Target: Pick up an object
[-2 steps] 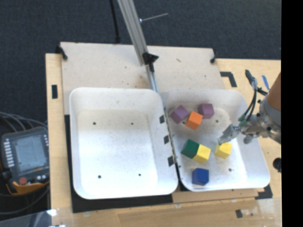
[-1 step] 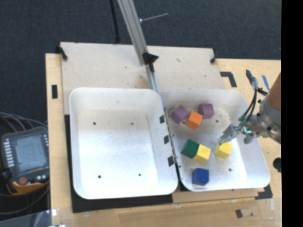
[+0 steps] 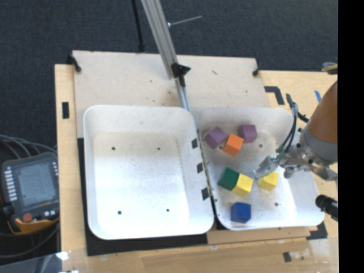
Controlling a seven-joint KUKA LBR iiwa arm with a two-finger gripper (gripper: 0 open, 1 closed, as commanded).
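Gripper hovers low in right bin, just at 10 o'clock of yellow cube; finger spread unreadable, nothing visibly gripped. Likely target that cube, nearest. Second yellow cube touches green cube at its 9 o'clock: crowded, harder pick.

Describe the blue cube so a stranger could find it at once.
Look in the right-hand white bin, the one holding the coloured blocks. The blue cube sits alone at that bin's near edge, below the green cube and a yellow cube; it is the only blue block.
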